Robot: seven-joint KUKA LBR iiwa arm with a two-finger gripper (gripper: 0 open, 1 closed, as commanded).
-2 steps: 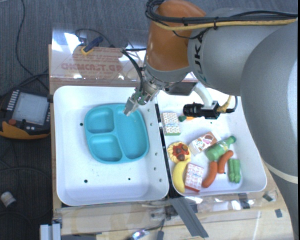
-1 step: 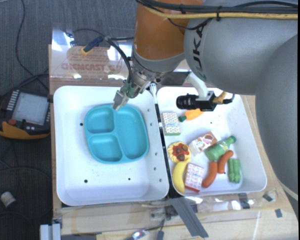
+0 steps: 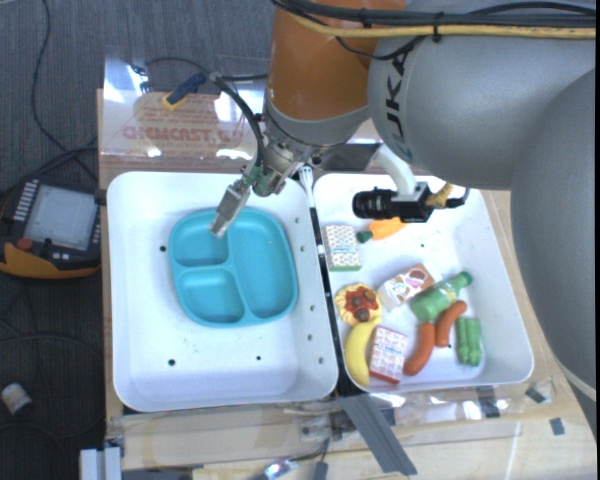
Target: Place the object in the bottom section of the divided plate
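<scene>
Gripper: my gripper (image 3: pixel 221 226) hangs over the left bin (image 3: pixel 140 308), left of frame centre, slanted down and to the left.
Fingers: they look drawn together into one narrow grey tip, and I see nothing between them.
Tip position: above the upper-left compartment of the divided plate (image 3: pixel 265 268), near that compartment's upper right corner; I cannot tell if it touches the plate.
Divided plate: blue, three compartments, lying flat in the middle of the left bin.
Bottom section (image 3: pixel 212 296): the lower-left compartment, showing plain blue, apart from my fingertip.
Object: I cannot tell which item is meant; every loose item I see lies in the right bin (image 3: pixel 500 258).
Right bin, upper part: an orange carrot (image 3: pixel 386 230) and, just below and to its left, a small green-and-white box (image 3: pixel 343 247).
Right bin, lower left: a yellow banana (image 3: pixel 354 356) against the bin's left wall, with a red-and-white carton (image 3: pixel 388 354) touching it.
Right bin, lower right: a red sausage (image 3: pixel 421 348), a green bottle (image 3: pixel 443 291) and a green vegetable (image 3: pixel 469 342).
</scene>
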